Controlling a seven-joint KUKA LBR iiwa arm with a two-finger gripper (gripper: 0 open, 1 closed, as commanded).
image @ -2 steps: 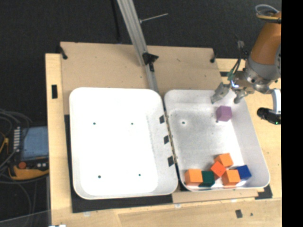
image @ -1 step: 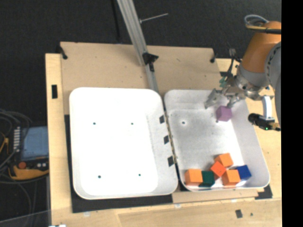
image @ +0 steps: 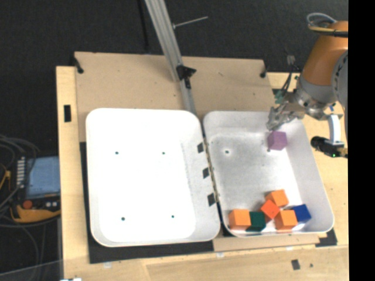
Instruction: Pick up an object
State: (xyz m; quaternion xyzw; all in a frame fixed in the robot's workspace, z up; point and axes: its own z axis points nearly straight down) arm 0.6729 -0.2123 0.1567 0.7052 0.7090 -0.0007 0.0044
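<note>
Six blocks [image: 270, 211] clustered at right bin's [image: 234, 127] near edge; end effector [image: 276, 122] grip unclear above purple cube [image: 278, 140]

gripper [image: 276, 123] over right bin [image: 234, 174], just above purple cube [image: 278, 140] | near edge: 4 orange cubes [image: 274, 207], 1 green [image: 257, 220], 1 blue [image: 301, 213] | left bin [image: 143, 174] alongside

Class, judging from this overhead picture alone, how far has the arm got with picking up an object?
Done: the gripper is over the right white bin, just above the small purple cube. In hand: whether the cube is gripped cannot be told. Left: a clear lift. The orange, green and blue blocks lie clustered at the near edge.
</note>
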